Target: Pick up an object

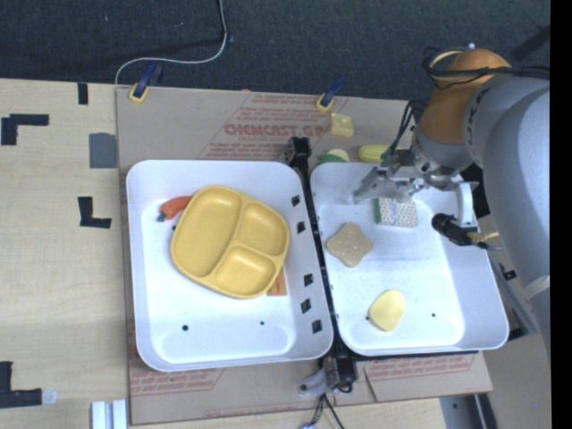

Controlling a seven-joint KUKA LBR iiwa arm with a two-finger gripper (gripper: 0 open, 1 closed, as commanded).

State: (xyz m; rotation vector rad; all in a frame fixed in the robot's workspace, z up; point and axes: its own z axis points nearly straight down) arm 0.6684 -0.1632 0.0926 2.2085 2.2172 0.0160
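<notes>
In the right bin [447,329] lie a tan square sponge-like piece [349,244] near its left wall, a pale yellow round object [387,310] toward the front, and a small white pad with green dots [396,212] at the back. My gripper [393,186] hangs at the back of the right bin, directly over the far edge of the dotted pad. I cannot tell whether it touches the pad. The grey arm with its orange band [456,96] reaches in from the right.
The left bin [147,329] holds a yellow divided plate [231,240] lying over orange pieces [174,206]. Small yellow and green items [341,125] sit on the cardboard behind the right bin. A black divider [308,239] runs between the bins.
</notes>
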